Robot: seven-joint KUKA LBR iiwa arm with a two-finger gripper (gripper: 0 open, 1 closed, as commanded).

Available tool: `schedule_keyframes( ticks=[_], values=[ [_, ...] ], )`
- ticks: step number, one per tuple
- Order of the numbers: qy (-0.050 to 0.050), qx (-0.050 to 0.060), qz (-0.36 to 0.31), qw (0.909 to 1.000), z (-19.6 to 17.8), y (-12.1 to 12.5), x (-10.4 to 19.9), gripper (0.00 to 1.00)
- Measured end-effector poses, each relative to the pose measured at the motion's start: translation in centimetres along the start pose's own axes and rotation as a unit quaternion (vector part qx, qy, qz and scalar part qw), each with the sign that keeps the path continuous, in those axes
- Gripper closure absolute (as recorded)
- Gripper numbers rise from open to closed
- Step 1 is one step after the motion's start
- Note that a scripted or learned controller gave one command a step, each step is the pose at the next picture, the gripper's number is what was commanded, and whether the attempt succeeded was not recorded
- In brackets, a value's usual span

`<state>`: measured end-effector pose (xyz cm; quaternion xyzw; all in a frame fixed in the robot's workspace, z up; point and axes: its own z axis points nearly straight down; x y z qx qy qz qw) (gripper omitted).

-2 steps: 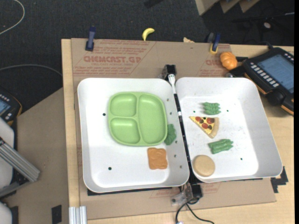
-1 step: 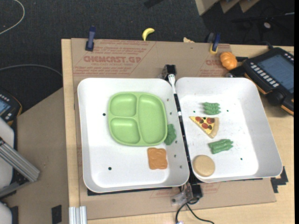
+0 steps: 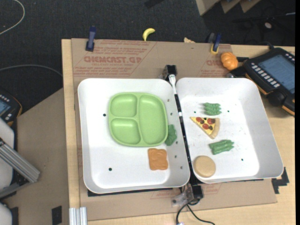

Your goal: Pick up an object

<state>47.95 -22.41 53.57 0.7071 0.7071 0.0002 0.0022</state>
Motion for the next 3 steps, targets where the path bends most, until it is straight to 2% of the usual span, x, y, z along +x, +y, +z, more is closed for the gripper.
schedule_keyframes(
  ticks=[2,3],
  values=[
    [-0.001,-0.001,0.000,1.0000,0.01,0.50,-0.02,1.00],
    [0.001,0.001,0.000,1.0000,0.00,-0.01,0.04,1.00]
  ],
)
